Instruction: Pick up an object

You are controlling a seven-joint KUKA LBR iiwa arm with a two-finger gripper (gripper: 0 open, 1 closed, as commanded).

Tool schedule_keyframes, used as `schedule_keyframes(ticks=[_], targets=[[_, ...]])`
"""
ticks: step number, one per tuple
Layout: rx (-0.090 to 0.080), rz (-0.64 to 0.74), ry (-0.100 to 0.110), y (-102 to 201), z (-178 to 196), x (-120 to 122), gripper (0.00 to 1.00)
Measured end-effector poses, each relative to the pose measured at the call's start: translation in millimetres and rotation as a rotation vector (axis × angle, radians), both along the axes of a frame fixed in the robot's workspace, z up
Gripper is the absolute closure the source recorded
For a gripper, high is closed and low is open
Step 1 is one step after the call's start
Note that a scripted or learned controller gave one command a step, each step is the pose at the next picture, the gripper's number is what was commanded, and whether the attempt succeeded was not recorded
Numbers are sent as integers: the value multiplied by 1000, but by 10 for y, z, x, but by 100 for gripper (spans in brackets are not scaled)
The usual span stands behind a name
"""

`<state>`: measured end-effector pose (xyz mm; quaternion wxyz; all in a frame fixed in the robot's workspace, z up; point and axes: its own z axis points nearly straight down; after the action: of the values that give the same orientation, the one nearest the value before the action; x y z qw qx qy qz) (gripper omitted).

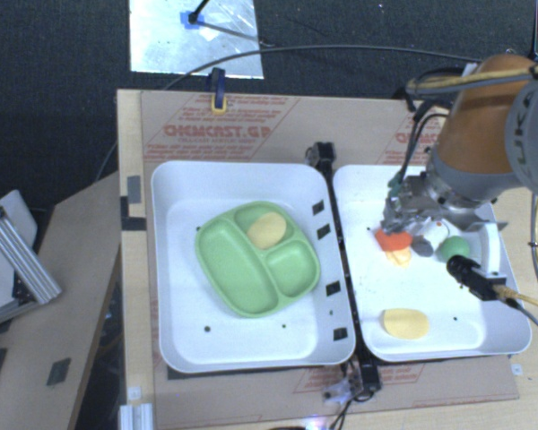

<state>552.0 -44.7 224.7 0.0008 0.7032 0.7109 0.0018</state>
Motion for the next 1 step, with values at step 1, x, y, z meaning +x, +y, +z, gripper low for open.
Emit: schedule_keyframes(ticks=[1], targets=[[0,-2,3,526,-101,65,100]])
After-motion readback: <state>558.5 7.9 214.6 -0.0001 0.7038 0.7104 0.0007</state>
